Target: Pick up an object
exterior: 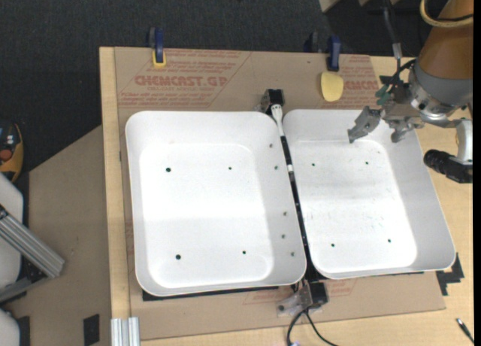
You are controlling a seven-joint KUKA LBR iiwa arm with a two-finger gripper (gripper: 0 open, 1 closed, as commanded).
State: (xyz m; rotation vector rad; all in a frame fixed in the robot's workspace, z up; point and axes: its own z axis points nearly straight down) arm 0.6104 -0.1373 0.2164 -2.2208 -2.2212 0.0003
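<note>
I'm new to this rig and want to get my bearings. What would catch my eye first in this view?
Two shallow white bins sit side by side on the bench: the left bin and the right bin. The grey arm with its orange band reaches in at upper right, its gripper over the right bin's far edge. A small yellow object lies on the board just beyond the right bin, near a blue clamp.

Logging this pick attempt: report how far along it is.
Done: nothing looks picked. In hand: the gripper hovers over the far corner of the right bin, with nothing visible between its fingers. Left: the whole pick; a yellow object lies outside the bins on the board.
</note>
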